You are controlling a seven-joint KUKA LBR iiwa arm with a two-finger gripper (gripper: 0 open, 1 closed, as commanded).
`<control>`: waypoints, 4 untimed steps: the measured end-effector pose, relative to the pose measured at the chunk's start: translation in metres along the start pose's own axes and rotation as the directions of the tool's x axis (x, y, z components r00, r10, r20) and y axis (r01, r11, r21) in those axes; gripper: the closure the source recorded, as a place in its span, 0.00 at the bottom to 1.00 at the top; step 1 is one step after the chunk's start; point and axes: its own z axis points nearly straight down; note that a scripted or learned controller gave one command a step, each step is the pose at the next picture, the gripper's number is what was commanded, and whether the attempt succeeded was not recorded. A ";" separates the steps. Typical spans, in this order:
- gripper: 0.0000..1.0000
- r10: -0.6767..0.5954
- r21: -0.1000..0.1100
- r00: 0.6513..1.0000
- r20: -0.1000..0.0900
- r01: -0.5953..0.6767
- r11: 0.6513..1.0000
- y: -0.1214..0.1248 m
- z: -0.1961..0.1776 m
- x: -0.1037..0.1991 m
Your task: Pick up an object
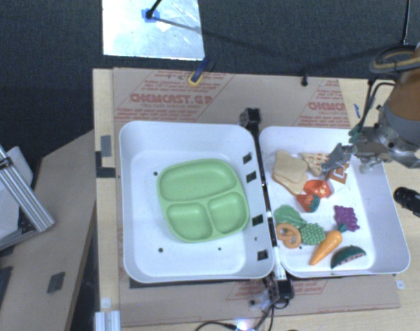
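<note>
The table (pixel 161 92) carries two shallow white bins side by side, and the arm (pixel 408 109) comes in from the right edge of the view, grey with an orange part above the wrist. The left bin (pixel 137 185) lies well to the left of the fingers (pixel 336 158) and holds a green tray (pixel 199 200) with three compartments. The right bin (pixel 396 243) is under the fingers and holds the toy food. The fingers hang low over the upper part of this bin, pointing down and to the left; I cannot tell if they are released or clenched, and I see nothing between them. Just to the left of them lies a tan bread slice (pixel 289 171), and a cracker-like piece (pixel 313 161) is beside the tips. A red tomato-like piece (pixel 316 190) is just below the fingers. Further below are purple grapes (pixel 345 217), an orange carrot (pixel 325 247), a watermelon slice (pixel 348 255), a green vegetable (pixel 288 216) and a pretzel (pixel 290 234).
</note>
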 end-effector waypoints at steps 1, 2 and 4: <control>0.00 -0.002 -0.010 1.000 0.002 0.002 1.000 0.002 -0.005 0.000; 0.00 -0.001 -0.006 1.000 0.001 0.001 1.000 0.002 0.055 0.008; 0.00 0.000 -0.007 1.000 0.001 0.000 1.000 -0.006 0.156 0.003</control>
